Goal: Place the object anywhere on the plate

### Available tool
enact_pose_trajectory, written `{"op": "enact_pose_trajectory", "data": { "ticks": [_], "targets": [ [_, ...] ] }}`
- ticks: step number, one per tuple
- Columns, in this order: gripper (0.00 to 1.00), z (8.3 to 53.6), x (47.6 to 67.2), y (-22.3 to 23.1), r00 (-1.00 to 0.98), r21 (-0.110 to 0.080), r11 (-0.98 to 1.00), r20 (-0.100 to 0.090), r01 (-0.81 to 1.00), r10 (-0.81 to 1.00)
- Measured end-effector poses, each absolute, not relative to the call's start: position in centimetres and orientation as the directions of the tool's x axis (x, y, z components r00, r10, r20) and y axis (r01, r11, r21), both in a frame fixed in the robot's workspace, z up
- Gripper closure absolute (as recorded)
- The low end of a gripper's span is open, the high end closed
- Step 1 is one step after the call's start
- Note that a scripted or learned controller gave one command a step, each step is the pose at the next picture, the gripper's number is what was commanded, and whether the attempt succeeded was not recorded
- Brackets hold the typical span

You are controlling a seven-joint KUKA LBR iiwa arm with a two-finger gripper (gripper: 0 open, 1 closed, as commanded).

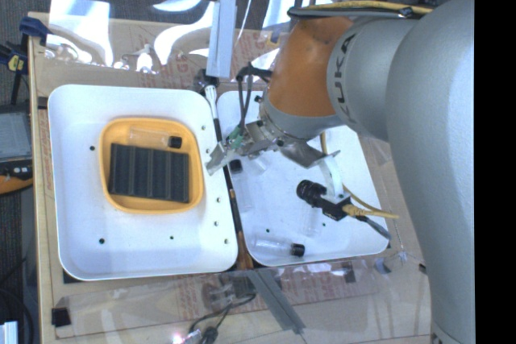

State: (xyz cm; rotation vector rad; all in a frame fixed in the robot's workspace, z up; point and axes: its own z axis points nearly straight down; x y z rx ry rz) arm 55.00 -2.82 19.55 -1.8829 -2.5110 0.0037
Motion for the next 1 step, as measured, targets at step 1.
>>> {"op": "enact_pose_trajectory", "data": {
  "ticks": [1],
  "targets": [
    [0.00,19.12,57.61,1.57,-0.376,-0.001,0.376,0.001,0.927,0.927]
  ]
}}
